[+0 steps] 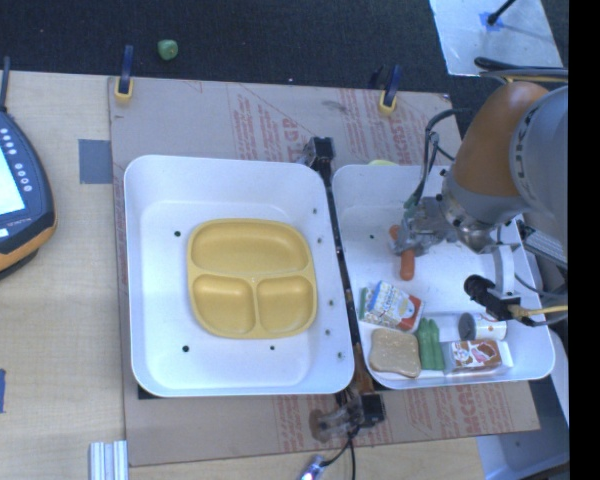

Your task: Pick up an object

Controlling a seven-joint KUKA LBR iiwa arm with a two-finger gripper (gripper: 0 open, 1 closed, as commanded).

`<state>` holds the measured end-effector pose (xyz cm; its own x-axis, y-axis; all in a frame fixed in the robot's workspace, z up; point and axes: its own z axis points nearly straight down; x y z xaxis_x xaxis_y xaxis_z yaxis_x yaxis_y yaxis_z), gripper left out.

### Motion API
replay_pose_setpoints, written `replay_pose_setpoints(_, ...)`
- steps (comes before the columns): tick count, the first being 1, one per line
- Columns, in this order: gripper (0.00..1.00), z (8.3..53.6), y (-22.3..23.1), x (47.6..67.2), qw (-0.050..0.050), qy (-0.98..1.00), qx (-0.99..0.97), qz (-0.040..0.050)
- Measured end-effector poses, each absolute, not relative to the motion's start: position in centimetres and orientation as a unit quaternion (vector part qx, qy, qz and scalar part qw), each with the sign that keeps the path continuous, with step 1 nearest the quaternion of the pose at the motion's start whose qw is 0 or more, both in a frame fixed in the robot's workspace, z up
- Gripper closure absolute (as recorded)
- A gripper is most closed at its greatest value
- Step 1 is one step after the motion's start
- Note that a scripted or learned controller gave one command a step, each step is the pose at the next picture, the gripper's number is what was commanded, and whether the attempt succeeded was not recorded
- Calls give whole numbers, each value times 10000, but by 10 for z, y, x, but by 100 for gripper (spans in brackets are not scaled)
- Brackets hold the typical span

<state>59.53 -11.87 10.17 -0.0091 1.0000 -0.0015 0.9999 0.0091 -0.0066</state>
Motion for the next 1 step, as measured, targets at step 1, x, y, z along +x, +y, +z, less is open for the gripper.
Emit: replay_pose_setpoints(1, 100, 204, -46, 629, 12, -7086, -7056, 3)
